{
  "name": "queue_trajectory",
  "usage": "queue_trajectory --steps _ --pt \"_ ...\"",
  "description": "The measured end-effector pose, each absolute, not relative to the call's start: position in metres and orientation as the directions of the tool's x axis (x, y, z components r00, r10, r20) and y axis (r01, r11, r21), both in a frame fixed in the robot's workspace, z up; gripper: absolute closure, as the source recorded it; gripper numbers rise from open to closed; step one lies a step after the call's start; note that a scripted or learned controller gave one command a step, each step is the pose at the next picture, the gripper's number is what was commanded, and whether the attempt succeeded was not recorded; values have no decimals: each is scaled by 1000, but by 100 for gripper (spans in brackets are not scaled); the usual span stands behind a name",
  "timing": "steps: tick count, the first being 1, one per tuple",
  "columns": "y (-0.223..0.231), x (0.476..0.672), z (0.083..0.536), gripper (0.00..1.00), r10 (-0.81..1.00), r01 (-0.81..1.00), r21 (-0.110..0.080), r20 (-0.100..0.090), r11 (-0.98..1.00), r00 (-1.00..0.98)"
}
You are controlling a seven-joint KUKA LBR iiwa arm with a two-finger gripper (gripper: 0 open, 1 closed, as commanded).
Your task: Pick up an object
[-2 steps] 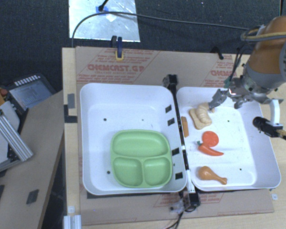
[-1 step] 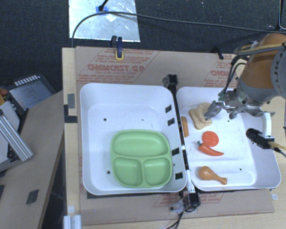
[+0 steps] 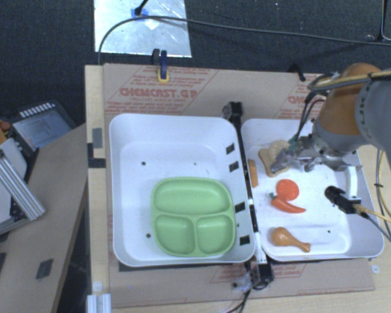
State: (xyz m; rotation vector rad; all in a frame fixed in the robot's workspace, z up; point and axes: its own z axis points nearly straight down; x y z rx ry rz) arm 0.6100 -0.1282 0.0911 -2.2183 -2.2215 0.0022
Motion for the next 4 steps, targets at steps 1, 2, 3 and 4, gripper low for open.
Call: queue_trajectory --steps 1,2,3,4 --pt "-129 612 105 100 1000 1000 4 -1 2 -2" --pt "-122 617 167 100 1000 1000 8 -1 4 -4" --pt "-122 618 222 100 1000 1000 8 -1 5 -5" --pt "-70 608 234 100 1000 1000 4 2 9 -9"
